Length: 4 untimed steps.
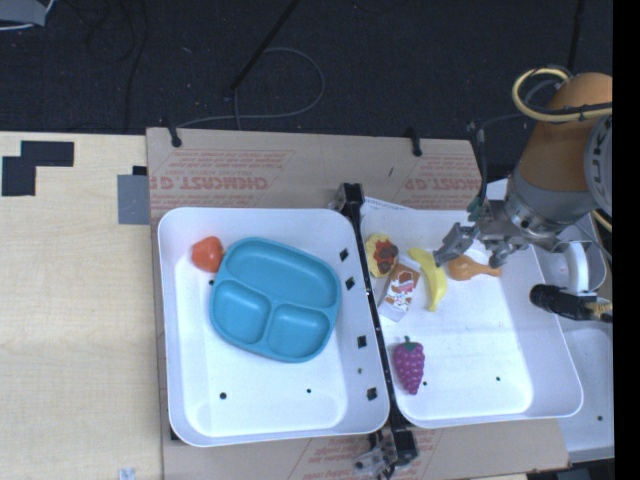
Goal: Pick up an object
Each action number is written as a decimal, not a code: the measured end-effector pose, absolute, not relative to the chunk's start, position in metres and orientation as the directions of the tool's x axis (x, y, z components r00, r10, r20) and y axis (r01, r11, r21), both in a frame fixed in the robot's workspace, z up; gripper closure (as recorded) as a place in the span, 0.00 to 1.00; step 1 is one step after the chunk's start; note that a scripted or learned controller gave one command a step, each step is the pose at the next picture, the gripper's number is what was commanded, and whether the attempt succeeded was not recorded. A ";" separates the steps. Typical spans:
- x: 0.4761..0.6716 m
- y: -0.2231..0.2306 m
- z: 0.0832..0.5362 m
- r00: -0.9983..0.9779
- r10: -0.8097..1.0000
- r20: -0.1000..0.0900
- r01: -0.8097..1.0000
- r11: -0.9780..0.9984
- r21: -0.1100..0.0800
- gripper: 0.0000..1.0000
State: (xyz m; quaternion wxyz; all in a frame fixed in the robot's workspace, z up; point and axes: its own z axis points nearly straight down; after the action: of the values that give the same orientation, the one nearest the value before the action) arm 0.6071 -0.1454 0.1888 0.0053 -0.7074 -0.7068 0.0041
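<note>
Two shallow white plastic bins sit side by side, and you can place everything against the black divider strip (362, 298) where they meet. Nearest the camera, just right of the divider's lower stretch, lies the small purple plastic grape bunch (409, 364) on the floor of the right bin (500, 388). It looks light and knobbly, likely rigid toy plastic, so a pinch across its narrow width should hold.

Left of the divider, in the left bin (190, 388), the blue three-compartment plastic plate (275, 298) lies flat, with a small red-orange tomato-like toy (207, 254) touching its far-left edge. You would struggle with the plate; it is broad and low.

Further back, just right of the divider, a small red-and-white printed carton (400, 290) rests beside a yellow plastic banana (432, 276), and a dark red and yellow toy (382, 253) lies beyond the carton.

Farthest right of the divider, the two-finger gripper (478, 246) hangs low over an orange plastic carrot-shaped toy (468, 267). Its fingers appear spread either side, with the toy below and not pinched between them. That toy looks smooth, light and tapered, so it may squirt out; take it across the thick end.
</note>
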 end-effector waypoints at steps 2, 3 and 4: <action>0.615 -0.142 0.151 -0.004 1.000 0.001 1.000 0.004 -0.006 0.00; 0.621 -0.139 0.113 -0.004 1.000 -0.002 1.000 0.004 0.014 0.00; 0.624 -0.138 0.109 0.000 1.000 -0.001 1.000 0.000 0.020 0.00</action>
State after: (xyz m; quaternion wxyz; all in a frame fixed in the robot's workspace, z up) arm 0.6238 -0.1383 0.1095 -0.0076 -0.7070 -0.7071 -0.0067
